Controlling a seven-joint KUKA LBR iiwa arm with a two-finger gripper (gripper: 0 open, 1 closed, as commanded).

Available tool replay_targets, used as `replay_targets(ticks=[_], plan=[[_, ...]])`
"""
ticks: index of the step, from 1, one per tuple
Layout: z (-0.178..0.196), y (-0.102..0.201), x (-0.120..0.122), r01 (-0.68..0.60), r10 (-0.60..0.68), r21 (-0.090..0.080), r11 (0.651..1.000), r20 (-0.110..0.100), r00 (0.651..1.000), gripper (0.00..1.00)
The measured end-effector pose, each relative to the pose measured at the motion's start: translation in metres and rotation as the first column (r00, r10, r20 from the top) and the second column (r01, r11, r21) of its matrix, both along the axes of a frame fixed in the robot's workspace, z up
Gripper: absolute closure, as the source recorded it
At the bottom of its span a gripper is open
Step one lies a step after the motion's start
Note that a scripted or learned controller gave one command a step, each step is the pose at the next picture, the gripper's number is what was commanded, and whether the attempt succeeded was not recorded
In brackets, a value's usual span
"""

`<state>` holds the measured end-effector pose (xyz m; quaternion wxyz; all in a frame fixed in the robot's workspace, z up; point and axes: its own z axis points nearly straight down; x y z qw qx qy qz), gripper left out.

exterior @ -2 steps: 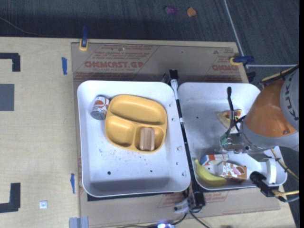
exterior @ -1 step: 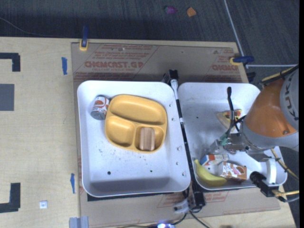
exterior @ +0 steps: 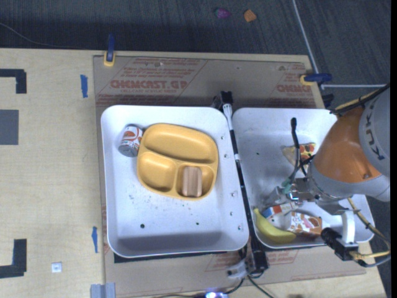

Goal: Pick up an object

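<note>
- The bench is pale wood, with a brown board laid over its middle; red lettering runs along the board's far strip.
- Two shallow white bins sit side by side on the board: the left bin and the right bin, their inner rims almost touching.
- In the left bin a yellow divided tray lies toward the far half. A small tan block rests in the tray's near right compartment.
- A crushed drink can lies on its side against the tray's left edge, near the bin's far left corner.
- The arm, grey with an orange band, reaches in from the right and hangs over the right bin.
- The tool is low over the near half of the right bin, among the clutter there. I cannot tell whether it is open or closed, since the wrist and cables hide it.
- A banana lies along the right bin's near wall, at its near left corner.
- Just right of the banana is a printed packet, touching or nearly touching it, directly below the tool.
- A small blue and red item sits just above the banana; too small to identify.
- Another small object with orange markings lies farther back in the right bin, partly behind a black cable.
</note>
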<state>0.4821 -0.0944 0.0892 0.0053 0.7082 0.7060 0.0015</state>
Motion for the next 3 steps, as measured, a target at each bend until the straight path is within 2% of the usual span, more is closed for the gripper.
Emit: replay_targets(ticks=[1,2,3], plan=[[0.011,-0.005,0.003,0.004,-0.004,-0.013,1.000,0.013,1.000,1.00],[0.011,-0.005,0.003,0.005,-0.004,-0.012,1.000,0.013,1.000,0.00],[0.000,0.001,0.000,-0.001,0.001,0.001,1.000,0.000,1.000,0.00]])
